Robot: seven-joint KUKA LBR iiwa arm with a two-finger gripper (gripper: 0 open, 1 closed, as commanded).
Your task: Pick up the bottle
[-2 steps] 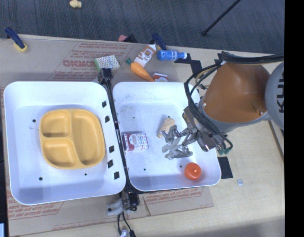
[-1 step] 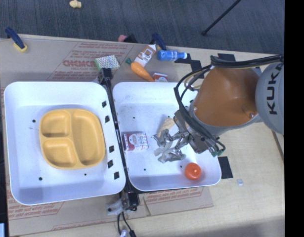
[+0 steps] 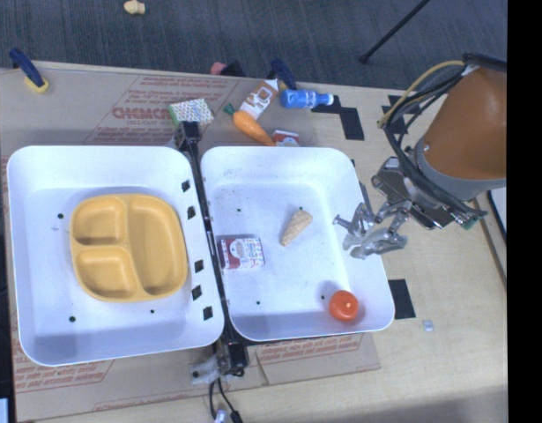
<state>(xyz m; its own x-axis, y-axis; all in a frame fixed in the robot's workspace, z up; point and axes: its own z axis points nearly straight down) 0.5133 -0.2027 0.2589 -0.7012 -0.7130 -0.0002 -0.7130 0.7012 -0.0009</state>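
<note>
claw (image 3: 369,234) sits empty, fingers spread, over right bin's (image 3: 363,183) right rim; blue bottle (image 3: 303,100) lies on the counter (image 3: 447,324) behind that bin, beside the carrot (image 3: 252,128). Risk: descending here grabs nothing or hits the rim

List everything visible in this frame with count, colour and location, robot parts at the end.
Bins: 2, white, side by side on the bench.
Divided plate: 1, yellow, left bin.
Cone: 1, tan, right bin centre.
Small carton: 1, red and white, right bin, left side.
Ball: 1, orange-red, right bin near corner.
Bottle: 1, blue, on the bench behind the bins.
Carrot: 1, orange, behind the right bin.
Arm: 1, grey with orange band, right.
End effector: 1, metallic, at right bin's right rim.
</note>
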